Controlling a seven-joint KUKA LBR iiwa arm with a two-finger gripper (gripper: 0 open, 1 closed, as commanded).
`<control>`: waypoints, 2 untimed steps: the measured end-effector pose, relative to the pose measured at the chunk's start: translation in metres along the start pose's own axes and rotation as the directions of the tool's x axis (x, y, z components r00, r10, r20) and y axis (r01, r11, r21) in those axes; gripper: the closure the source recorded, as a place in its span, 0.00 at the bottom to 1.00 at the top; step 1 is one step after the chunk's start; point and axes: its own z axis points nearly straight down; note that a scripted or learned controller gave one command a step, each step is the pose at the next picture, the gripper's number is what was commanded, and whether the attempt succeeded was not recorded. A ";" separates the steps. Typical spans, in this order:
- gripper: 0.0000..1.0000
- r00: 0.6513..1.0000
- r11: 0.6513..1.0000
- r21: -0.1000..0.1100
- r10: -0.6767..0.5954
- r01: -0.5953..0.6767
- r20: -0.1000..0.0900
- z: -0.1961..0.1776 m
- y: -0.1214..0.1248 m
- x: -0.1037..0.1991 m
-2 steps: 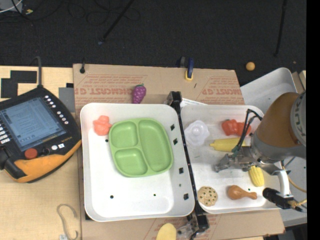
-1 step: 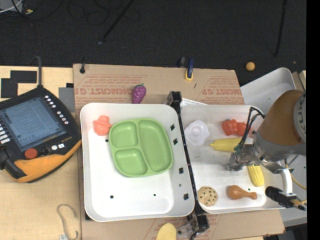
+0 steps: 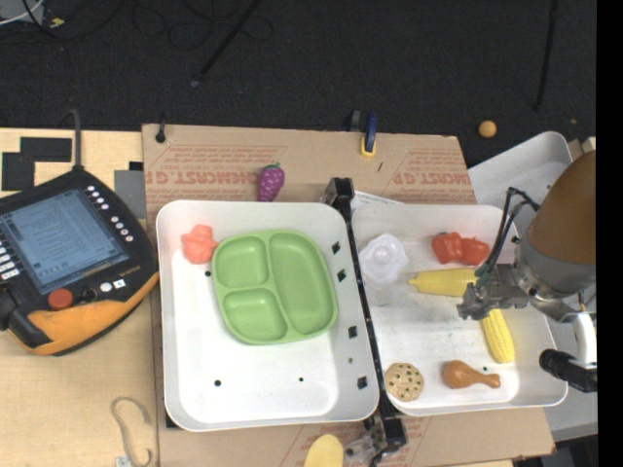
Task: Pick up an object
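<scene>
— Hovering low over the right bin [image 3: 438, 343]: grey gripper [image 3: 484, 298], opening width impossible to tell, nothing visibly in its hold. Closest candidate?

— Corn cob [image 3: 498, 336], just below the gripper, touching or very nearly. Ribbed, hard-looking plastic, a tapered cylinder. Likely to roll or squirt out sideways if pinched off-centre.

— And just beside, on the side away from the arm?

— Pale yellow banana-like piece [image 3: 443, 281], smooth, lying end-on to the gripper. Risk of catching both yellow pieces at once, or of nudging one into the other.

— Further out?

— Red pepper [image 3: 459, 249] up beyond the banana-like piece, glossy and lumpy. Brown drumstick [image 3: 470, 375] below the corn cob, knobbed at one end. Round speckled cookie [image 3: 403, 381], flat, hard to get under. Clear crinkled cup [image 3: 383, 258], thin, apt to crush or slip.

— Past the divider?

— Well apart, in the left bin [image 3: 253, 382]: green three-compartment plate [image 3: 274, 286], smooth, probably too broad for a pinch. Pink lumpy toy [image 3: 198, 244] beyond its far edge.
</scene>
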 end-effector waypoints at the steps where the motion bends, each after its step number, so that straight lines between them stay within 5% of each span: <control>1: 1.00 1.000 1.000 -0.002 0.001 -0.001 0.001 -0.063 0.000 0.001; 2: 1.00 1.000 1.000 0.001 0.001 -0.001 0.000 -0.069 0.000 0.000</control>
